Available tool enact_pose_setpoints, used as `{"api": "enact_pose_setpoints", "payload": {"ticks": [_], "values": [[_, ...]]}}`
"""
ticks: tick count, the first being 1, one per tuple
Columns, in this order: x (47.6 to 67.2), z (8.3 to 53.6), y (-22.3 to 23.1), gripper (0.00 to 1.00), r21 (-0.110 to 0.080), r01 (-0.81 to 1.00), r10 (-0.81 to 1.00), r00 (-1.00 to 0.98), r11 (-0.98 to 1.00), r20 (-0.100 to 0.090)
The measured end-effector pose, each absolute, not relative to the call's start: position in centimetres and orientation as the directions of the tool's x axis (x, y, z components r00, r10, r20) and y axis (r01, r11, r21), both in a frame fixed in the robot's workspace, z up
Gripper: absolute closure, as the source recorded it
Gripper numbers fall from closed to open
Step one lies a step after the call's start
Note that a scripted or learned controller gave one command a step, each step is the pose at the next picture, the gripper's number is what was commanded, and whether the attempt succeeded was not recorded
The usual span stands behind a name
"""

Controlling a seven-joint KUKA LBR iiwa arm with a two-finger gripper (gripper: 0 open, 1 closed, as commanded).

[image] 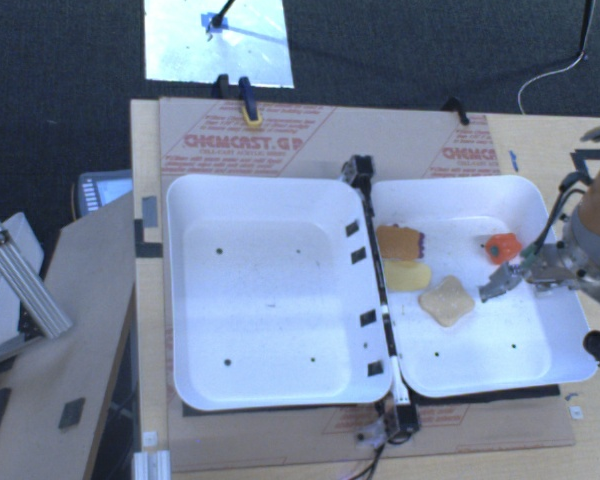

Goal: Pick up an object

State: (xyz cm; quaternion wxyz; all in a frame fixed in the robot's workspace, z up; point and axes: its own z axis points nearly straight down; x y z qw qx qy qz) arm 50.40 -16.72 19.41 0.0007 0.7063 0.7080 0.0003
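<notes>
Over at the right bin (540,373), the hand (500,286) reaches in from the right edge, low above the bin floor, its grey metal tip pointing left. Whether it stands wide or narrow I cannot tell, since the end reads as one blurred grey shape, and nothing is seen gripped in it.

Four small things lie in the right bin, all in its upper left half. A small orange-red object (501,247) sits just above the tip of the hand, very near it, though I cannot tell if they touch. A beige, roughly square piece (447,301) lies just to the left of the tip and a little below, close beside it. Further left, a pale yellow piece (407,276) lies next to the beige one, and directly above the yellow piece sits a brown-orange block (400,241), near the divide between the bins.

Beside it, the left bin (270,193) lies on the same surface (310,128), a board printed with red lettering. At the joint between the two bins, black clips (360,170) hold the rims.
</notes>
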Motion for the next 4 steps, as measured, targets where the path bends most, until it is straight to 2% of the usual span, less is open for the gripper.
{"api": "enact_pose_setpoints", "payload": {"ticks": [1, 2, 3, 4], "values": [[52.2, 42.8, -17.6, 0.0, 0.022, 1.0, 1.0, -0.005, 0.006, -0.007], [52.1, 42.9, -17.5, 1.0, 0.008, 1.0, 1.0, -0.009, 0.01, -0.003], [53.9, 47.9, -9.6, 1.0, 0.008, 1.0, 1.0, -0.012, 0.012, 0.0], [57.6, 47.1, -0.6, 1.0, 0.004, 1.0, 1.0, -0.015, 0.014, 0.002]]}}
